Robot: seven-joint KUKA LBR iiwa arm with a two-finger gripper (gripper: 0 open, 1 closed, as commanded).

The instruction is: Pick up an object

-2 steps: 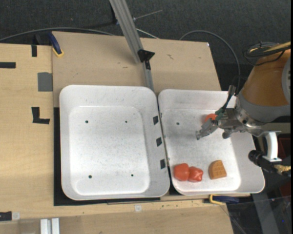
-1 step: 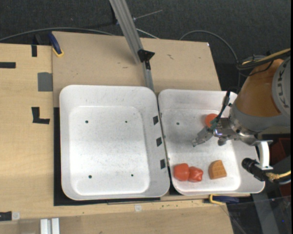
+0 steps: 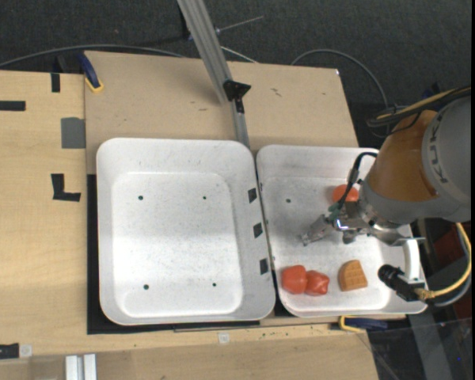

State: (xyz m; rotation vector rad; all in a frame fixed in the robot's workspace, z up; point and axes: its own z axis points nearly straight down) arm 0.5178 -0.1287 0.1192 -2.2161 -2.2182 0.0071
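Observation:
My gripper [image 3: 326, 229] hangs low over the middle of the right bin [image 3: 301, 165], with the grey and orange arm reaching in from the right. Two red pieces [image 3: 304, 280] lie side by side at the bin's front, just below the gripper. A tan, bread-like piece [image 3: 352, 275] sits to their right. A small orange-red object [image 3: 344, 193] shows beside the wrist, partly hidden by the arm. I see nothing held in the gripper.
The left bin [image 3: 178, 228] stands next to the right one, their rims touching. A grey metal pole [image 3: 210, 42] slants in from the top toward the bins' shared edge. Cables trail on the dark floor at the right.

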